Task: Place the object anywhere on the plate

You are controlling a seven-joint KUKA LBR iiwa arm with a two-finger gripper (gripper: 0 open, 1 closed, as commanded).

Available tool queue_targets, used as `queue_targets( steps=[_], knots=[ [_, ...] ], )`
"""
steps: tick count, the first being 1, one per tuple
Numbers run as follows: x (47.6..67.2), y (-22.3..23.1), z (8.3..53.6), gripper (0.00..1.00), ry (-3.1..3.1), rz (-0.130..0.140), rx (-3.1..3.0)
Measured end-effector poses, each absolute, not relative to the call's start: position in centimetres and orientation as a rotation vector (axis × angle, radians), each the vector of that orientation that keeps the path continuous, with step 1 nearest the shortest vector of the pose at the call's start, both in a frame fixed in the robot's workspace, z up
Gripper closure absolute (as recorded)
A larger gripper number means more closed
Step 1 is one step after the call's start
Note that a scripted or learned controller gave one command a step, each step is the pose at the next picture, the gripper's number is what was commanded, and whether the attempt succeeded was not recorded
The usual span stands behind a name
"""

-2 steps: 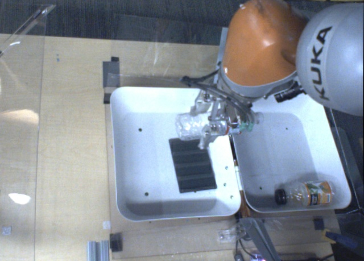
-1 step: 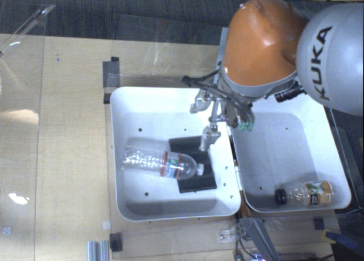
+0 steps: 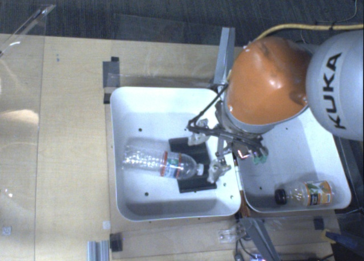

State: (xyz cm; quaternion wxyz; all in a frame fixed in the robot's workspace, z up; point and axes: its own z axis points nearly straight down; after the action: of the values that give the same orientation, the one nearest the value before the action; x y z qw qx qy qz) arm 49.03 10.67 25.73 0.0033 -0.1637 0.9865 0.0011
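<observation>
Looks like we're at the pick stage. The gripper (image 3: 191,166) is down in the left bin (image 3: 170,91), right over the neck end of the clear bottle (image 3: 145,161). The bottle lies on its side on the bin floor, its body stretching away from the gripper on the side opposite the arm. I honestly can't tell whether the gripper is clamped on it or loose.

My guess for the next move is a firm hold on the neck end, then a straight lift before heading for the plate. A round, slick bottle could roll or slip out.

The wall between the bins (image 3: 239,189) is just beside the gripper on the arm's side, so a low sideways carry could clip it. Past that wall, in the right bin (image 3: 284,211), is a second bottle (image 3: 304,193) with a yellow label, well apart.
</observation>
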Motion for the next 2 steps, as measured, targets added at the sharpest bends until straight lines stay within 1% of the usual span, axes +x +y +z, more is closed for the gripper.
queue_targets(
  steps=[1,2],
  knots=[
    [53.3,19.5,14.6,0.0,3.054,0.006,-0.715],
    [57.0,14.5,10.4,0.0,2.976,0.024,-0.937]
  ],
)
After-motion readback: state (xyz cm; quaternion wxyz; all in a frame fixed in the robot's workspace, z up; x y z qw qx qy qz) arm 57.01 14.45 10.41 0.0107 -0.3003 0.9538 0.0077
